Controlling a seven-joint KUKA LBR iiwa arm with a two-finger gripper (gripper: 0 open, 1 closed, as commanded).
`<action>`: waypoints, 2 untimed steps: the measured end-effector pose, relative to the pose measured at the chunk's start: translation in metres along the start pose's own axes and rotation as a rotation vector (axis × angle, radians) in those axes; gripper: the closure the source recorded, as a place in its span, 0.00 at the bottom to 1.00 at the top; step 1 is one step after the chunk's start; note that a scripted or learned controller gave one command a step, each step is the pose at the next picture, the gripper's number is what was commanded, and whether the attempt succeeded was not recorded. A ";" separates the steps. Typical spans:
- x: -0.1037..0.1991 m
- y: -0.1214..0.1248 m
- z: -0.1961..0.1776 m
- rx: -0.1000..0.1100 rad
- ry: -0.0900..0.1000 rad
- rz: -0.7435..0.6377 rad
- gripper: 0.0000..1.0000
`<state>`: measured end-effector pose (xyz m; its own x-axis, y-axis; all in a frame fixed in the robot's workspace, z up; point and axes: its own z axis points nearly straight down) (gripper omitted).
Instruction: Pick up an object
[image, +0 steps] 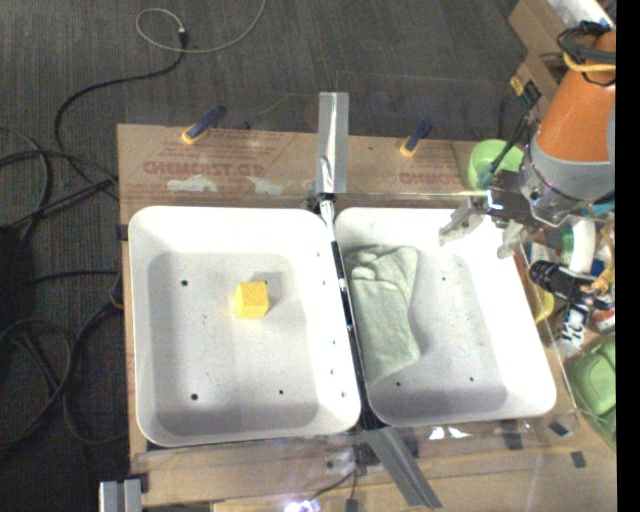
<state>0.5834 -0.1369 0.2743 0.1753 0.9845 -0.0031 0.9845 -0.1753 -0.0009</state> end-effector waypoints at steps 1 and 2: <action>0.041 -0.006 0.007 0.001 0.000 -0.032 0.00; 0.006 0.009 -0.005 0.000 -0.001 -0.101 0.00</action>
